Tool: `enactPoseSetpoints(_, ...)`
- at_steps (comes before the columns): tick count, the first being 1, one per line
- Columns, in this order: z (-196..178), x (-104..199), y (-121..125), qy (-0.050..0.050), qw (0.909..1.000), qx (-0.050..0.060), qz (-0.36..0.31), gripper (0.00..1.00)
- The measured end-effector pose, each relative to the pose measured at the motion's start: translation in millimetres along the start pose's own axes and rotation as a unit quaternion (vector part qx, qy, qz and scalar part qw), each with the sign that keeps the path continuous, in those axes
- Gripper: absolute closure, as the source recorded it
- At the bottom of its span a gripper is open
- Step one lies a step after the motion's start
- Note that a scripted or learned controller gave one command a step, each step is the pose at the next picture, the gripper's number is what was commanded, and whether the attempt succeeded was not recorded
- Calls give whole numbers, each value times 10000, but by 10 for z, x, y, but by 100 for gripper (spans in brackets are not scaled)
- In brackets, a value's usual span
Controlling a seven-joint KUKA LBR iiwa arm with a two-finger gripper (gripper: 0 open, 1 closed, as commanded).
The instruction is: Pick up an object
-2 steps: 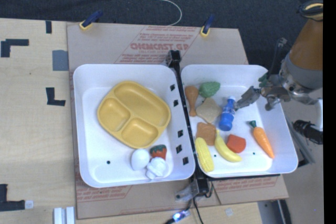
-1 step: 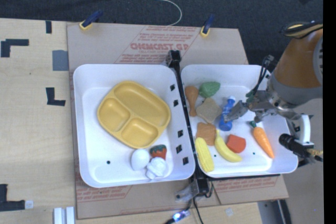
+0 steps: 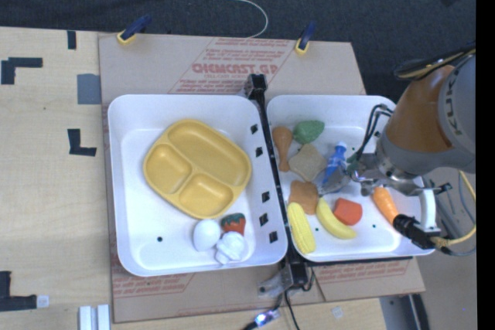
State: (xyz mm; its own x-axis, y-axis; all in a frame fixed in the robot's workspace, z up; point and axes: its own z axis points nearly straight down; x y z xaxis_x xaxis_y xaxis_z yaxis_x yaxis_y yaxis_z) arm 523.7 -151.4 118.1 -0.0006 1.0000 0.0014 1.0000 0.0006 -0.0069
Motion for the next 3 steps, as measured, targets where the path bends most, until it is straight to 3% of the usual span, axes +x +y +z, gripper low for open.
enactPoseSetpoints(1,352,7,0,-10,10000,-25,-2,0)
enactPoseSetpoints(2,224,13,10,-3,10000,-36,-7,100)
enactPoseSetpoints(3,-350,93,-42,-6,10000,-41,-7,100)
